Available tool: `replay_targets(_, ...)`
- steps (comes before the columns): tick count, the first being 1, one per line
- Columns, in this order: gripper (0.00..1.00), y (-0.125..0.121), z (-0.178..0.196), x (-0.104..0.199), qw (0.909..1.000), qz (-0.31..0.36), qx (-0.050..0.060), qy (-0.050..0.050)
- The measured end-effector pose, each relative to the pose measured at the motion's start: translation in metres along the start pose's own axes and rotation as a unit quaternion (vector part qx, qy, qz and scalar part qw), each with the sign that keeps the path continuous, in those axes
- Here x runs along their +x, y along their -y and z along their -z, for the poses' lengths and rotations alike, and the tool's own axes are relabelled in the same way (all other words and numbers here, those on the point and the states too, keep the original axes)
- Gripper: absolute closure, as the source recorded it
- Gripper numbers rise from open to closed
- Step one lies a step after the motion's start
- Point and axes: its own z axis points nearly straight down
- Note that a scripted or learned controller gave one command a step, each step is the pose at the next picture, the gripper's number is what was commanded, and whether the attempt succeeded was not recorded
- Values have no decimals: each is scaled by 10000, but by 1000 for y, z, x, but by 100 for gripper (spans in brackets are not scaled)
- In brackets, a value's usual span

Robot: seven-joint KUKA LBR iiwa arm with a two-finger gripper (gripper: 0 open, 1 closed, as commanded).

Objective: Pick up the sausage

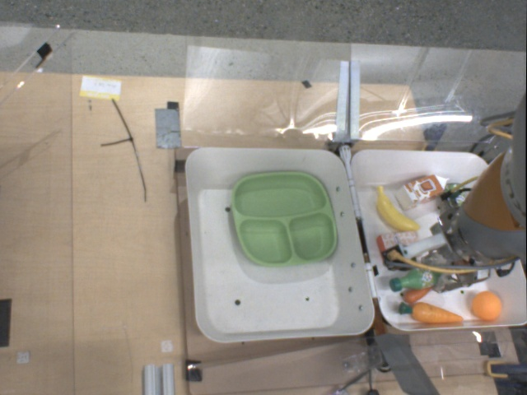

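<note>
Sausage not discernible; arm (494, 208) reaches low into right bin (412, 164), gripper state unclear.

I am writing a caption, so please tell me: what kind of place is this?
Probably a robotics lab bench for pick-and-place tests: a robot arm reaches over two white bins, one holding a green divided tray, the other toy food like a banana.

A green three-compartment plate (285, 218) lies in the left white bin (214, 303), toward its far side. Right of the plate, in the neighbouring bin (370, 171), a banana (394, 211) lies nearest, with what looks like a small orange-and-white carton (423, 189) beyond it. Farther right and toward the near edge lie a carrot (436, 313), an orange (487, 305) and a green bottle (409, 282).
</note>
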Motion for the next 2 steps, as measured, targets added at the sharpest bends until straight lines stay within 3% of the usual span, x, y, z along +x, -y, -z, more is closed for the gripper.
replay_targets(1, 100, 17, -2, -14, 9959, 895, -114, -111)
replay_targets(2, 100, 16, -2, -13, 9999, -24, -70, -125)
